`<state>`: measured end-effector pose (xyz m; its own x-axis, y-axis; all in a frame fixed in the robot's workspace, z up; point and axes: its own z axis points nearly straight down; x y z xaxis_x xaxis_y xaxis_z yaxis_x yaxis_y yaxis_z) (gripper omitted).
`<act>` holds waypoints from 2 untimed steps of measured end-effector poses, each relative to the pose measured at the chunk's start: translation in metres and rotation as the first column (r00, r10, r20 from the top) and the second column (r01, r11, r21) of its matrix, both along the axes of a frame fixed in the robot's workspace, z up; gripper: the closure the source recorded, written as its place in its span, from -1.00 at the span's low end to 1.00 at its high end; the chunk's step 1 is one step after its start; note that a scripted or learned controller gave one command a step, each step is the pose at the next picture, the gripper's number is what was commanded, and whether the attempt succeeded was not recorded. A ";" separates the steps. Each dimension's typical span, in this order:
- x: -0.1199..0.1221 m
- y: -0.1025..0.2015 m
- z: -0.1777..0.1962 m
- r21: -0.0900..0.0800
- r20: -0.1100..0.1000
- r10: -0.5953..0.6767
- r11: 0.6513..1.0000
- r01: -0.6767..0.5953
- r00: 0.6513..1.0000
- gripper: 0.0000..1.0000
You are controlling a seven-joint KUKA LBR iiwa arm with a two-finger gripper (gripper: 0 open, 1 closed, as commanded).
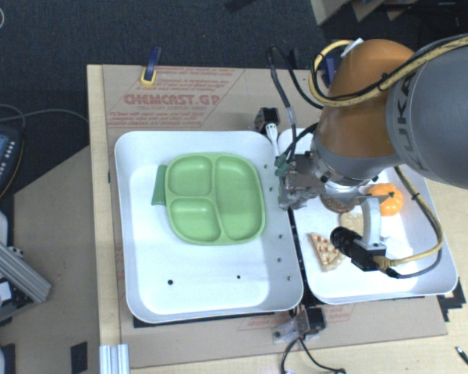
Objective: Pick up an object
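Bins side by side on the bench. Left bin (132, 209): green divided plate (214, 197) near its far right corner, smooth moulded plastic, stiff, light; its raised rim looks the best hold. Right bin (429, 275): waffle-textured wedge (324, 249) at the near left, orange piece (388, 199) beyond. Gripper (295, 187) hangs over the shared edge; grip state cannot be told.

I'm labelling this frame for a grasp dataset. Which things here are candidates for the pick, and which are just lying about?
For the pick:
- green divided plate, left bin
- waffle-patterned wedge, right bin
- orange item, right bin, partly hidden by the arm

Lying about:
- blue and yellow clamp on the board's far edge
- loose black cables
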<state>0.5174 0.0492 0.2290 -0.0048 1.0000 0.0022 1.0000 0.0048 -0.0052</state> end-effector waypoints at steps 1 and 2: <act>-0.003 -0.011 0.005 -0.001 0.002 -0.005 1.000 0.005 1.000 1.00; -0.005 -0.015 -0.013 -0.002 0.000 -0.006 1.000 0.006 1.000 1.00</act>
